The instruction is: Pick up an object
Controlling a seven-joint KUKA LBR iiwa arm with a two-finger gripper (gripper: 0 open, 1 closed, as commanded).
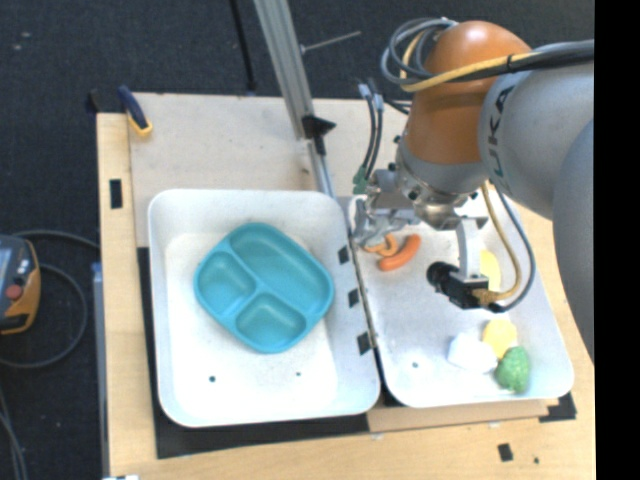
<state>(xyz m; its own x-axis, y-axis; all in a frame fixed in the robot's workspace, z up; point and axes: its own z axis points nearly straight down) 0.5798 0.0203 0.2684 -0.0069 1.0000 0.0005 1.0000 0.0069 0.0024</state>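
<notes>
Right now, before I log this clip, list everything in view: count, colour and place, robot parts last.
Bins: two, white, side by side on the bench.
Divided tray: one, light blue, three compartments, in the left bin.
Orange object: one, curved, near the far left corner of the right bin, just below the end effector.
Yellow objects: two, in the right bin; one at its right side behind the cables, one near the front right.
White object: one, front right of the right bin, beside the yellow one.
Green object: one, front right corner of the right bin.
Metal post: one, grey, behind the bins.
Arm: one, grey with an orange band, over the right bin.
End effector: one, low over the right bin's far left corner.
</notes>
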